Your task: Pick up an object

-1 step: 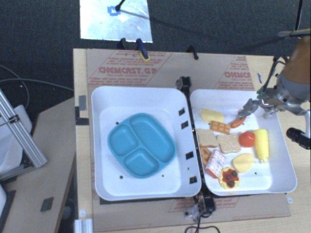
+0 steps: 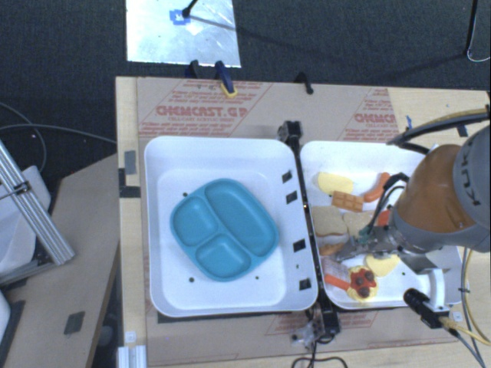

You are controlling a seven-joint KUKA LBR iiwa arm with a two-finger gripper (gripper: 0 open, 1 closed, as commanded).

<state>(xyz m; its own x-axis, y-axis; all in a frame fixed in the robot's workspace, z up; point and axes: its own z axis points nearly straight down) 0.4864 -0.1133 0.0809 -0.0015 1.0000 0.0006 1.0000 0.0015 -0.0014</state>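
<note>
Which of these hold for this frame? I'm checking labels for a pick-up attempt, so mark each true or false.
1. A blue divided plate lies in the left bin. True.
2. The plate has two compartments. False: it has three.
3. The toy food pieces sit in the left bin. False: they are in the right bin, among them a yellow piece and a waffle-like piece.
4. The gripper is over the right bin. True.
5. The arm's orange band is above the right bin. True.

Two white bins (image 2: 222, 148), one blue divided plate (image 2: 223, 228), several toy food pieces (image 2: 335, 182).
</note>
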